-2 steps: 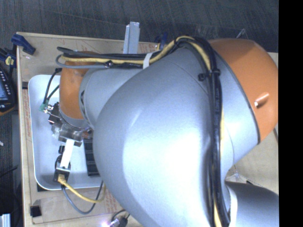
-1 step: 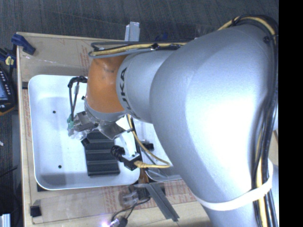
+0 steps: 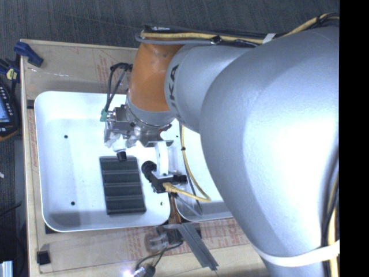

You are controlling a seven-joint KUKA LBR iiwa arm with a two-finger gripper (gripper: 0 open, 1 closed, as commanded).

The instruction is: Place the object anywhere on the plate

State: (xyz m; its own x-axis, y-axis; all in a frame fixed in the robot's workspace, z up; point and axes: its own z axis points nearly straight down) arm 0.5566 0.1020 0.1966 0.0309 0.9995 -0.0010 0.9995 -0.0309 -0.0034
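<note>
— What sits at the far left, outside the left bin [image 3: 43, 154]?

— A blue clamp [image 3: 26, 52] on the tabletop [image 3: 81, 59] beyond the bin's far-left corner, and a dark device [image 3: 6, 115] just off the bin's left wall.

— And inside that bin?

— A dark ribbed slab [image 3: 122, 184] lies flat on the white floor, in the bin's near-right part, its long side running from far to near. It is the only loose thing I see in there. Whether it is the object or the plate, I cannot tell.

— Where are you?

— My fingers [image 3: 121, 153] hang over the bin's middle, right at the slab's far short edge. The tip looks to be touching or just above that edge. Open or closed, I cannot tell; my wrist covers them from above, and nothing shows between them.

— Further right?

— My orange band [image 3: 151, 79] rises over the bin's far-right side. A black fitting with yellow cables [image 3: 190, 194] hangs by the bin's right wall. Past that wall, a strip of the right bin [image 3: 202, 216] peeks out under my grey arm [image 3: 265, 143], which covers the rest.
</note>
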